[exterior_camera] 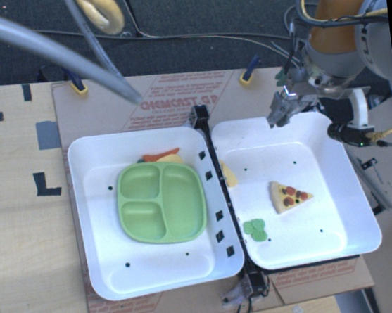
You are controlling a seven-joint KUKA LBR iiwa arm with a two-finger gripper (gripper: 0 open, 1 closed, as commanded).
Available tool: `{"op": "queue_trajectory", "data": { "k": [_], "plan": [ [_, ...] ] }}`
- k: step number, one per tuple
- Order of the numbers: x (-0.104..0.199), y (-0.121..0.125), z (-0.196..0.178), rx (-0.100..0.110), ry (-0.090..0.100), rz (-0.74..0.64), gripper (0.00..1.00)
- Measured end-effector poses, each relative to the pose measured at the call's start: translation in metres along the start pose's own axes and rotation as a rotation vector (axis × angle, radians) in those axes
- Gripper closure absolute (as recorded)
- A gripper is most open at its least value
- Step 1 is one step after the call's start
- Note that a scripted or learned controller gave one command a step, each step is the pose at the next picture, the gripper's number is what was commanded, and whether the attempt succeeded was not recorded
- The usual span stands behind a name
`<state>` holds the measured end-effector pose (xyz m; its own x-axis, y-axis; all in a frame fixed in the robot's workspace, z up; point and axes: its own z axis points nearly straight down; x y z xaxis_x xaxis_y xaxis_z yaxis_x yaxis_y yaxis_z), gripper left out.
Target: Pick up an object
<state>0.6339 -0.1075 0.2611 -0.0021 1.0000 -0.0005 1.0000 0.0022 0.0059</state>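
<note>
A toy pizza slice [289, 196] lies in the middle of the right bin [348, 236]. A small green leafy piece [255, 230] sits near that bin's front left, and a pale yellow piece [228, 176] rests against its left wall. My gripper [280, 115] hangs above the back edge of the right bin, up and slightly right of the pizza slice, with nothing seen between its fingers. In the left bin [103, 270] a green divided plate [162, 201] lies flat, with an orange carrot-like piece [161, 154] and a yellow bit behind it.
A black clip strip [214, 185] runs along the divider between the bins. Both bins rest on a cardboard sheet [175, 98] held by yellow clamps at the back. Grey tubing [40, 44] crosses the upper left. Cables hang by the arm at the right.
</note>
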Motion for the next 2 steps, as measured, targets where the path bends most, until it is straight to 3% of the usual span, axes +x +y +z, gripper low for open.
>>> {"op": "queue_trajectory", "data": {
  "k": [2],
  "plan": [
    [0.094,0.013,0.018,0.009,0.0,-0.002,1.0]
  ]
}}
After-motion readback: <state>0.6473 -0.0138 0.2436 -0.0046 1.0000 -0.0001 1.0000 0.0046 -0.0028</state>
